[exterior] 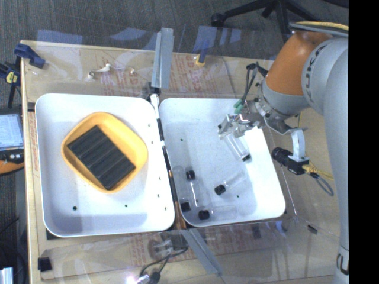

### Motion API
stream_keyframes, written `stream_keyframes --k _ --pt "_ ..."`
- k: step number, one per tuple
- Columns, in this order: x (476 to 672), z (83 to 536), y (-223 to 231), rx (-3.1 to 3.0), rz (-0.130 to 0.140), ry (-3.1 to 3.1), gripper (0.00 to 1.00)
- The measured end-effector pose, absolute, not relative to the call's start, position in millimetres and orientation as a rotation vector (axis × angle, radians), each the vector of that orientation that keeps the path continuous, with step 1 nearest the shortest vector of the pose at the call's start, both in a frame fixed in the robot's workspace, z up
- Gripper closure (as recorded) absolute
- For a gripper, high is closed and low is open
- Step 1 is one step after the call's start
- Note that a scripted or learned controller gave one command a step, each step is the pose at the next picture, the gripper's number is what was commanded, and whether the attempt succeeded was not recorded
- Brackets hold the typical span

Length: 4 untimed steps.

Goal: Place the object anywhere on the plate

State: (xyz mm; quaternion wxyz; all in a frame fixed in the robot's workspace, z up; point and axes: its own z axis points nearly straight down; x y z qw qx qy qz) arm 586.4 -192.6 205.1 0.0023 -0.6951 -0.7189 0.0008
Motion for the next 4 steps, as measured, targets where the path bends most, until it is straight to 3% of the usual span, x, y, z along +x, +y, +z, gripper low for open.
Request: stream_keyframes --k 1,2,3,4 --pt "559.7 171 -141 -1.934 0.004 -2.469 1.00" --pt "590.1 209 -60 -1.956 0.003 -2.455 1.00" --pt "635.3 191 -9 -1.817 0.001 -2.561 1.00" --pt "635.4 191 -9 -1.817 0.001 -2.561 0.00"
